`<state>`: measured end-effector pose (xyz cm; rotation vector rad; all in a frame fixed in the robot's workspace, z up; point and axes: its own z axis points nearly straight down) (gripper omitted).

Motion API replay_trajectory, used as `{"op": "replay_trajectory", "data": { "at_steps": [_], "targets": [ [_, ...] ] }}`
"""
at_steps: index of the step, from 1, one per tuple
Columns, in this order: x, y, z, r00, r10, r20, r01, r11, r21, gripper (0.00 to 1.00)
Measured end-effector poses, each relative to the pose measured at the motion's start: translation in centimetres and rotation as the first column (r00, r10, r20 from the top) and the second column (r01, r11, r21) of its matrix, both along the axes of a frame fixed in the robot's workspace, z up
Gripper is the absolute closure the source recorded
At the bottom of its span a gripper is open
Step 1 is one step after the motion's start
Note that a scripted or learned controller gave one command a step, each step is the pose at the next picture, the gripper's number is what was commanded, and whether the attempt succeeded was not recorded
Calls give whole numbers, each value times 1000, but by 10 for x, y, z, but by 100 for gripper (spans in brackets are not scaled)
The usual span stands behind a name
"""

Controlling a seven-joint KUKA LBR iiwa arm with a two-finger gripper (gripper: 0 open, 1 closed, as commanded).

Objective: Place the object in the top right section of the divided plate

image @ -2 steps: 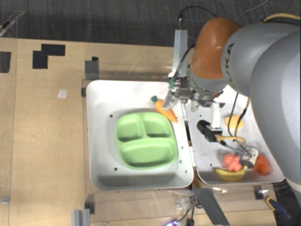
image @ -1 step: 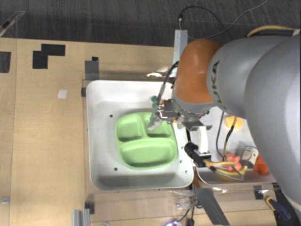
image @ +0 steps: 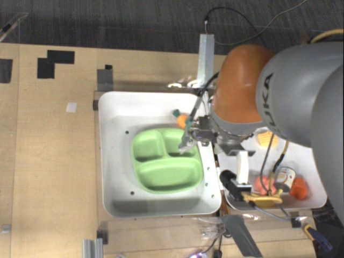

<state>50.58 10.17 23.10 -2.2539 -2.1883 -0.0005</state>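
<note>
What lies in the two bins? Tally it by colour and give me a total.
Green: 1, plate
Orange: 2, small piece at the plate's edge, ball in the right bin
Yellow: 1, yellow lump
Pink: 1, pink lump
White: 1, packet
Total: 6

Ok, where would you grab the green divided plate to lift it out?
I'd take the green divided plate by its raised rim on the camera view's left side, coming straight down. It lies flat, so only the thin lip offers a pinch, and that side has bare bin floor beside it. The right edge sits close to the bin wall, with the gripper over it.
</note>
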Motion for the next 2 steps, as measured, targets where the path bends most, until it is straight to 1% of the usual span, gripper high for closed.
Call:
{"op": "replay_trajectory", "data": {
  "at_steps": [1,2],
  "targets": [
    [0,21,-3,967,256,0,-256,967,0,0],
    [3,21,5,967,254,-1,-254,967,1,100]
  ]
}}
